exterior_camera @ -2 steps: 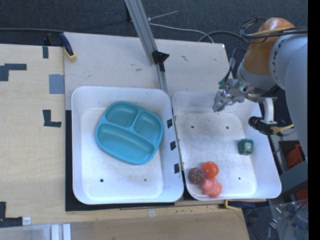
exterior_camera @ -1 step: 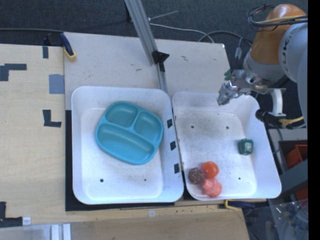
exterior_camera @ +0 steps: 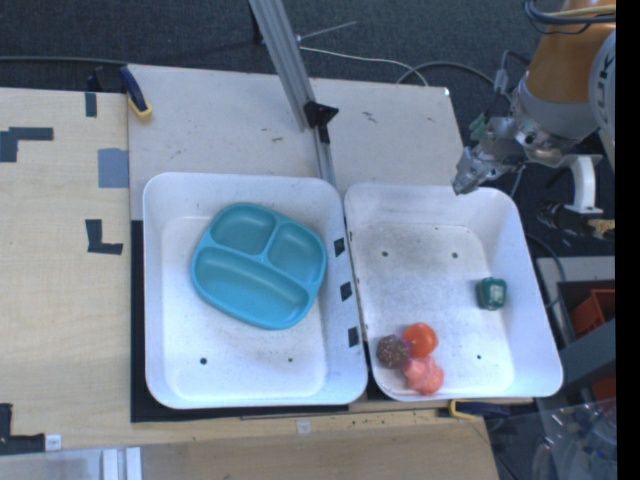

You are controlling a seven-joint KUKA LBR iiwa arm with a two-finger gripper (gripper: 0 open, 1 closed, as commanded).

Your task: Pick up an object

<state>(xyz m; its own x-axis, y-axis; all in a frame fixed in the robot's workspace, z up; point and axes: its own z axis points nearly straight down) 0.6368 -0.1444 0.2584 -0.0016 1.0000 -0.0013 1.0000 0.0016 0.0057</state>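
The right bin (exterior_camera: 400, 213) holds four small objects. A green item (exterior_camera: 491, 293) lies near its right wall. Close to the front wall sit an orange-red ball (exterior_camera: 420, 339), a dark brown lump (exterior_camera: 391, 350) and a pink piece (exterior_camera: 425, 376), bunched together. My gripper (exterior_camera: 468, 179) hangs above the bin's far right corner, well away from all of them, with nothing visibly in it.
A blue divided plate (exterior_camera: 259, 264) lies in the left bin (exterior_camera: 170, 368). A slanted metal pole (exterior_camera: 290, 53) runs from the top down to the seam between the bins. Cables trail across the bench behind the right bin.
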